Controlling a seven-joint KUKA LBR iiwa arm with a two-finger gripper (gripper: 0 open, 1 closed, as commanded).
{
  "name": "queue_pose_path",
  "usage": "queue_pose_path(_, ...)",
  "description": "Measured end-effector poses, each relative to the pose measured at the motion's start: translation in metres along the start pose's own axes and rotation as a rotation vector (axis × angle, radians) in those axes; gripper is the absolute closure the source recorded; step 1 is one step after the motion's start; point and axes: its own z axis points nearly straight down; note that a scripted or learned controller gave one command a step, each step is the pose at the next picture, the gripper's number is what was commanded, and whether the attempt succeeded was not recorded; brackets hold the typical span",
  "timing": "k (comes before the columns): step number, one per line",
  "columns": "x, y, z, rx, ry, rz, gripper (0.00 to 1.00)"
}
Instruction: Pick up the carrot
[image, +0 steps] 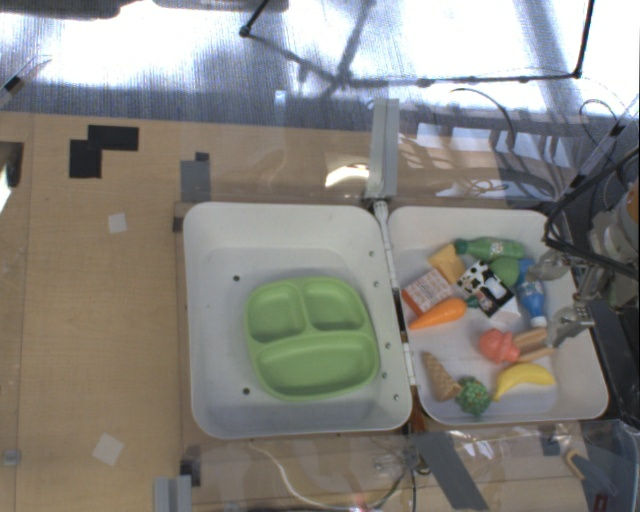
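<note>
Orange and tapered, the carrot (438, 314) lies in the right bin (590, 405), close to the wall it shares with the left bin (200, 330). Its long axis runs nearly across the frame, tilted slightly: the thick end points up and toward the gripper (562, 297), the thin tip points away, toward the divider.

That gripper sits at the bin's right rim, where the arm reaches in. Two metal fingers show, one higher in the frame and one lower, with a clear gap between them and nothing in that gap, so they are spread apart and holding nothing.

From the gripper, the carrot lies away toward frame left, across most of the bin, at about the same height in the frame or a little lower. Between them stand the blue bottle (532, 298) and the cow block (486, 287), both nearer the gripper than the carrot is. The red box (427, 291) touches or nearly touches the carrot on its upper side; the cone (438, 374) is beyond it, lower in the frame.

Judging from this, the move must carry the gripper left over the clutter, then turn the fingers to close across the carrot's width rather than along its length.
</note>
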Motion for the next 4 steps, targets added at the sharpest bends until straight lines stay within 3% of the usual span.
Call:
queue_pose_path(1,-0.042,0.027,0.019,-0.001,-0.002,-0.04,0.0)
queue_pose_path(2,-0.089,0.065,0.143,-0.007,0.01,-0.185,0.0)
queue_pose_path(3,-0.056,0.075,0.165,0.007,-0.034,-0.103,0.0)
queue_pose_path(4,-0.062,0.078,0.15,0.007,-0.05,-0.11,1.0)
